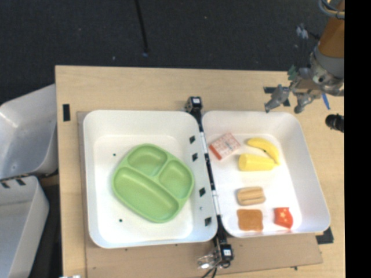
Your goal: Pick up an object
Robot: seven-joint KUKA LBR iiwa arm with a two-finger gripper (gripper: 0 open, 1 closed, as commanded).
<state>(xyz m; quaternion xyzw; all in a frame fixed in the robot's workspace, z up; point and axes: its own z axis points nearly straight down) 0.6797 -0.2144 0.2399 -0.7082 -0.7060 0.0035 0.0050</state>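
Above the right bin's (pixel 301 155) far rim, the hand (pixel 288 101) is hovering with fingers spread apart, gripping nothing. Within that bin are lying a banana (pixel 264 147), yellow wedge (pixel 255 163), red-and-white packet (pixel 224 146), hot dog (pixel 250 196), toast (pixel 250 219) and red piece (pixel 283 216). Left bin (pixel 95 178) is carrying a green divided plate (pixel 152 182).
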